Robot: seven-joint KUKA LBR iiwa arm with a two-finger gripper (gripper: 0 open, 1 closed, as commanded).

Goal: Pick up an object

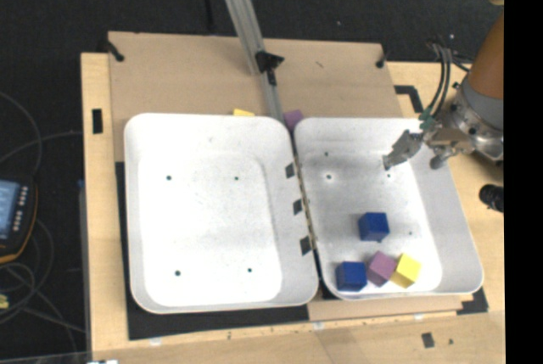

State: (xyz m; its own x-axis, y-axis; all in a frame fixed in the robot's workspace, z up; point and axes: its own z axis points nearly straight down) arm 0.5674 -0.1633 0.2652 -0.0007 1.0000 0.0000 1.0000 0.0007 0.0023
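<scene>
Camera view: The gripper (pixel 416 148) hangs above the upper right part of the right bin (pixel 441 210); whether it is released or clenched cannot be told. Nothing is seen between its tips. Four cubes lie in the right bin's lower part: a blue cube (pixel 373 226), a second blue cube (pixel 351 275), a purple cube (pixel 382 267) touching a yellow cube (pixel 406 270). The left bin (pixel 212 214) sits alongside.

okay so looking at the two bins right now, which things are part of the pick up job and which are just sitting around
Part of the job:
gripper, over the right bin
upper blue block
lower blue block
purple block
yellow block

Just lying about:
left bin
yellow piece and purple piece behind the bins
metal pole
</scene>
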